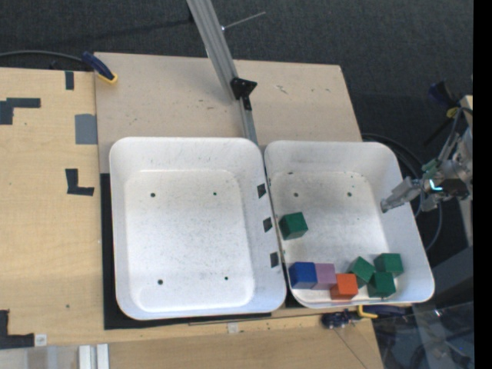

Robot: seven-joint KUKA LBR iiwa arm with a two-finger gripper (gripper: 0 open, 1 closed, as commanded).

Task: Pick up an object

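Robot lab — taped bench (46,206), white bins (123,160)

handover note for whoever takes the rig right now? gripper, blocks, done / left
Gripper: over the right bin's right rim, nothing visibly held; finger state unclear.
Blocks, all in the right bin: lone green cube near its left wall; blue cube, purple block, orange cube and three green cubes clustered along the front edge.
Done: nothing picked.
Left: descend, grasp one block, lift. The lone green cube looks easiest.

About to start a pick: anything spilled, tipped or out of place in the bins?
Nothing stands out. All blocks lie inside the right bin: one green block alone mid-bin, the rest clustered along the near edge around the orange block.
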